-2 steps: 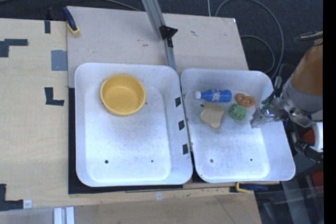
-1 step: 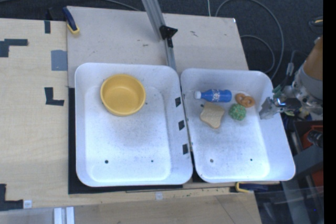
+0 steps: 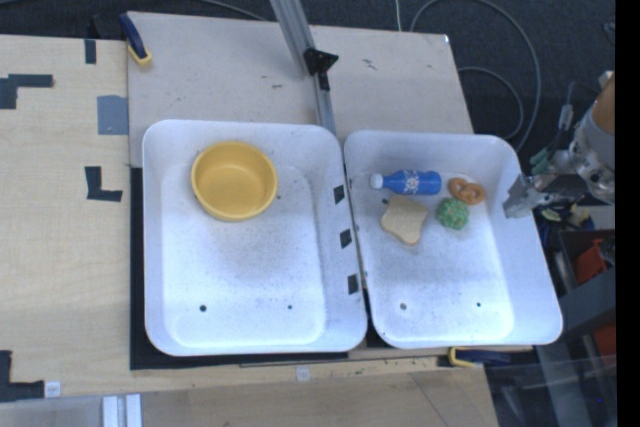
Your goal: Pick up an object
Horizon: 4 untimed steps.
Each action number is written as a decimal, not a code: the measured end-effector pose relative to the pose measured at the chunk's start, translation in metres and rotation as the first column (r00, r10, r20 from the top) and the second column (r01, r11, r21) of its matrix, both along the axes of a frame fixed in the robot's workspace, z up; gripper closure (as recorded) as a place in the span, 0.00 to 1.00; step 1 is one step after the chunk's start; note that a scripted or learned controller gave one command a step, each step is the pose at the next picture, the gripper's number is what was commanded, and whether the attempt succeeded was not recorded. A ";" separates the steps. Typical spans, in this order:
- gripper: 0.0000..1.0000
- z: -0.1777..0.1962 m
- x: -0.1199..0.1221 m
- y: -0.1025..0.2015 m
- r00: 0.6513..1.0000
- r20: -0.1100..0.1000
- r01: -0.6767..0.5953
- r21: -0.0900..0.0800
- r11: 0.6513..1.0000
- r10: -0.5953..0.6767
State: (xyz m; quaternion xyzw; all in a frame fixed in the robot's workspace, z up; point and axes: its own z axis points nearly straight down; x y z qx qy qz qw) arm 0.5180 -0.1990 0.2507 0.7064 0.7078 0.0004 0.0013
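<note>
The right bin point(image 3: 500, 315) holds a blue bottle point(image 3: 410, 182) lying on its side, a small orange-brown pretzel-like piece point(image 3: 466, 190), a green lump point(image 3: 452, 213) and a tan, bread-like slice point(image 3: 403, 220), all clustered in its far half. A yellow bowl point(image 3: 235, 179) stands upright in the far left part of the left bin point(image 3: 250, 315). My gripper point(image 3: 527, 197) hangs at the right rim of the right bin, to the right of the pretzel-like piece and apart from every object. Nothing shows in its grasp.
A slanted metal pole point(image 3: 290, 0) reaches down to the far edge between the two bins. Cables point(image 3: 480, 65) loop on the dark floor behind the right bin. A wooden tabletop with tape marks point(image 3: 60, 165) lies to the left.
</note>
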 end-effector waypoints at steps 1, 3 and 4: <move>1.00 0.005 0.015 0.054 1.000 -0.002 -0.005 0.002 1.000 0.005; 1.00 0.008 0.061 0.158 1.000 -0.003 -0.004 0.002 1.000 0.004; 1.00 -0.006 0.084 0.198 1.000 -0.004 -0.003 0.001 1.000 0.003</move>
